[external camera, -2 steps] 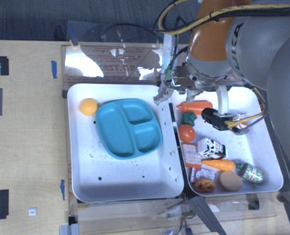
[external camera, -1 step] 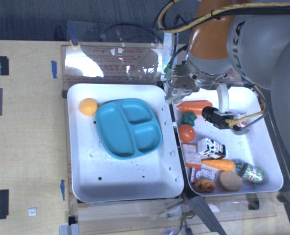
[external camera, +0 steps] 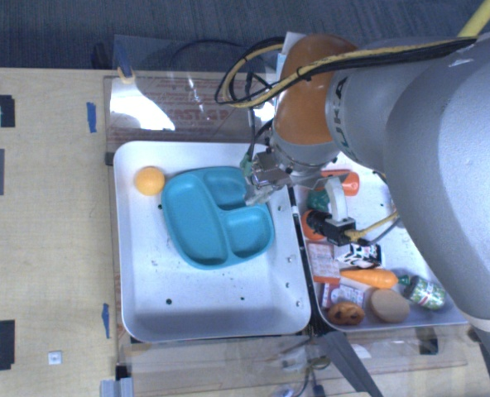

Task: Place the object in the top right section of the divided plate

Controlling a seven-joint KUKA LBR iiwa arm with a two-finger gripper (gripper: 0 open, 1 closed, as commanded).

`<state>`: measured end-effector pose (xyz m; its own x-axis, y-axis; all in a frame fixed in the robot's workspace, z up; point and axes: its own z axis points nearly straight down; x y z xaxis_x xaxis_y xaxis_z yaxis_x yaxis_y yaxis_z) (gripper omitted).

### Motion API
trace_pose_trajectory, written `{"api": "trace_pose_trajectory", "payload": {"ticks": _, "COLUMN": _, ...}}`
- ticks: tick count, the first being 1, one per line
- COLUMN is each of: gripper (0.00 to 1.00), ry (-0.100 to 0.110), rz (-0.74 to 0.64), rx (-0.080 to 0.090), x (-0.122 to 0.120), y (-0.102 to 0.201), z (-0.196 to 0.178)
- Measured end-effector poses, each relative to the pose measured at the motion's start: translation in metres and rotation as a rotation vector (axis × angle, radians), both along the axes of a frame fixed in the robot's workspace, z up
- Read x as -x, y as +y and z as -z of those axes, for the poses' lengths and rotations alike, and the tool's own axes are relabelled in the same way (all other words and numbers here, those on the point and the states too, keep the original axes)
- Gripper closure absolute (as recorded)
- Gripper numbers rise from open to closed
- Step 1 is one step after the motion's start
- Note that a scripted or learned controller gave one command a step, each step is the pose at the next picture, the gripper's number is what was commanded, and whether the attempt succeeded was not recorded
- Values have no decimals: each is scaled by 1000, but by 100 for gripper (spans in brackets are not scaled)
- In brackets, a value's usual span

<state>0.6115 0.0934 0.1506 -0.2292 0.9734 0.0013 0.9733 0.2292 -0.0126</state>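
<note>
Tool [external camera: 257, 190] over blue plate [external camera: 204, 222]

You can't tell whether the gripper [external camera: 259, 182] holds anything over the blue divided plate [external camera: 216, 216]; right of that plate, the grey arm [external camera: 427, 139] hides much of the right bin [external camera: 394, 319] and runs past the frame's edge

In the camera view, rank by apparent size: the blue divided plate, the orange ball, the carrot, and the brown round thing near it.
Largest to smallest:
1. blue divided plate, by far
2. carrot
3. brown round object and orange ball: they look about alike, so I won't rank them.
</note>
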Motion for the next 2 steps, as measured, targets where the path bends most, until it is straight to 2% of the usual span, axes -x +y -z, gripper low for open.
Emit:
{"api": "trace_pose_trajectory", "payload": {"ticks": 1, "gripper": 100, "ry": -13, "rz": -1, "rx": -2, "x": -3, "y": 1, "z": -16}}
{"api": "trace_pose_trajectory", "payload": {"ticks": 2, "gripper": 100, "ry": -7, "rz": 56, "rx": 0, "x": 36, "y": 15, "z": 19}}
